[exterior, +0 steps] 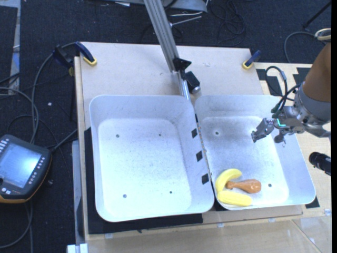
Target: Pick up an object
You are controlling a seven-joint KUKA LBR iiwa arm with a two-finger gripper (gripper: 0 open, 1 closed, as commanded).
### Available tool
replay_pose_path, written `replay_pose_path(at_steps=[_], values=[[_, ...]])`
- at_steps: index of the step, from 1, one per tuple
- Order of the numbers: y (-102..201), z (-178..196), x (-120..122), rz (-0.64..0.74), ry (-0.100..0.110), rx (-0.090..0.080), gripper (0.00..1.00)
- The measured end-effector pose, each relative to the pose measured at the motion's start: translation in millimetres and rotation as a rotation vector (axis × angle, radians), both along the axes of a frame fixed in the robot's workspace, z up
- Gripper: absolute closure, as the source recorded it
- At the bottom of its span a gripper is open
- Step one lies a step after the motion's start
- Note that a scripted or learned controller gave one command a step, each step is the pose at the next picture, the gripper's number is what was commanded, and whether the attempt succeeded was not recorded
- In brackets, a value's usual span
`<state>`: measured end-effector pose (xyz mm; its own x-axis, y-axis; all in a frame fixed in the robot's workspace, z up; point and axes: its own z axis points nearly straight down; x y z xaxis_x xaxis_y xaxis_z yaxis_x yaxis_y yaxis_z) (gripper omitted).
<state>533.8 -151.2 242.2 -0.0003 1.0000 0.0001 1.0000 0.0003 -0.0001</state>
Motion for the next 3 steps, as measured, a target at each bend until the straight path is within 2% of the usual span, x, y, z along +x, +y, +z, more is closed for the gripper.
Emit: replay_pose_path(at_steps=[1,3], values=[[0.0,0.0,0.0,0.0,0.0,0.0,0.0],[-9.8,-118.8,1.9,-0.001,0.006,0.001,0.0]])
